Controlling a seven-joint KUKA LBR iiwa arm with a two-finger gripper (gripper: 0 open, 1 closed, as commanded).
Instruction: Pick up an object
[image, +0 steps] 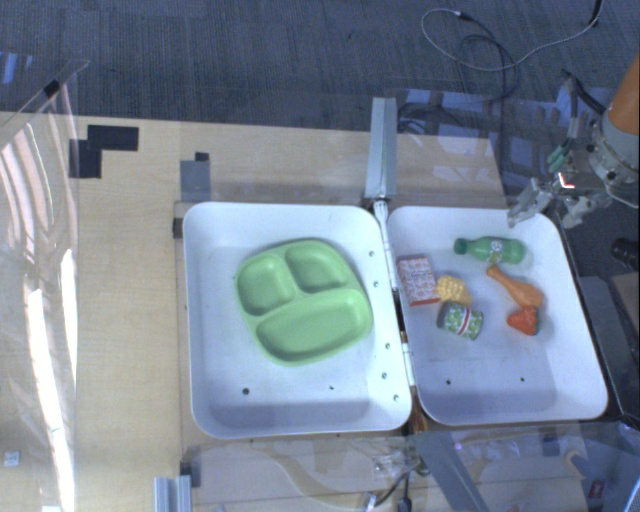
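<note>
The right bin (560, 395) holds several small items: a green bottle (491, 249) at the back, an orange carrot-shaped toy (514, 285) below it, a red piece (523, 321), a green can (459, 320), a yellow piece (452, 289) and a red-and-white packet (416, 279). My gripper (548, 203) hovers above the bin's far right corner, up and to the right of the green bottle. Its fingers are spread apart with nothing between them.
The left bin (215, 395) holds a green divided plate (302, 300). A metal post (380, 150) stands at the back between the two bins. Cables lie on the dark floor behind the bench.
</note>
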